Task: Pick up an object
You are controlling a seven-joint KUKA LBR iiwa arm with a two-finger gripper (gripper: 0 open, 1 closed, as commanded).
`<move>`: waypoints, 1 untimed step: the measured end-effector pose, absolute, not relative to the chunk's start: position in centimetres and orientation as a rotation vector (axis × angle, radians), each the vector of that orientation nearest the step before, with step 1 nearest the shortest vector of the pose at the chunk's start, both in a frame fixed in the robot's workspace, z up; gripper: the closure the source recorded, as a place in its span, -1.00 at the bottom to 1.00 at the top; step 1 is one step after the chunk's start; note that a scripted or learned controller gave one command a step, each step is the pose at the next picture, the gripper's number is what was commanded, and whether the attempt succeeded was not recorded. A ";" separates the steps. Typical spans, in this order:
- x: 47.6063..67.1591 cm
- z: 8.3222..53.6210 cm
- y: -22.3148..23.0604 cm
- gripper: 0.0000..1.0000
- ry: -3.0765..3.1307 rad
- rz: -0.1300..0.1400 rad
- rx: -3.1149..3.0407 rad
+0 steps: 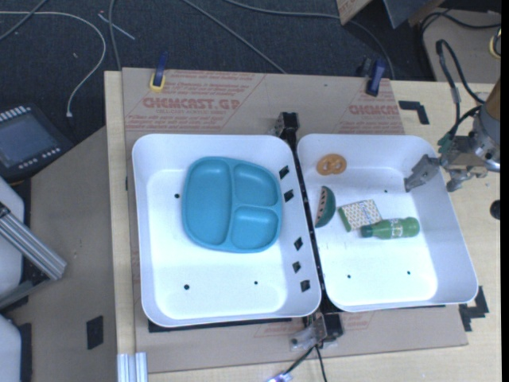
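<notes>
Landmark: the black hinge strip (pixel 301 213) running between the two shallow white plastic bins on the desk (pixel 119 213).

Left of the strip, the left white bin (pixel 159 293) carries a light-blue plastic divided plate (pixel 232 205), three compartments, lying flat near the bin's middle.

Right of the strip, the right white bin (pixel 445 277) carries four small things. Closest to the strip: a watermelon-slice toy (pixel 323 206), red face with green rind. Above it, further from the strip, a round orange-brown pretzel-like piece (pixel 331 165). Right of the melon slice, a small square patterned green-and-white packet (pixel 359 213). Just beside the packet's lower right edge, seemingly touching, a green bottle (pixel 390 228) lying on its side.

Farthest from the strip, over the right bin's right wall: the grey two-finger hand (pixel 436 177). Fingers spread wide apart, nothing between them. It sits well apart from the bottle and packet.
</notes>
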State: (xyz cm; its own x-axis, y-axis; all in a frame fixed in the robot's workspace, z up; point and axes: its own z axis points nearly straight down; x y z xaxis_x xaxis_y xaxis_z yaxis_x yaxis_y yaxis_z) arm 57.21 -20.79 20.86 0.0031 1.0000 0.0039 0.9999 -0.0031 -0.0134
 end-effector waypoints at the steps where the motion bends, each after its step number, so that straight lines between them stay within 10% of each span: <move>1: 57.5 21.6 -20.7 -1.00 -2.221 0.000 -2.220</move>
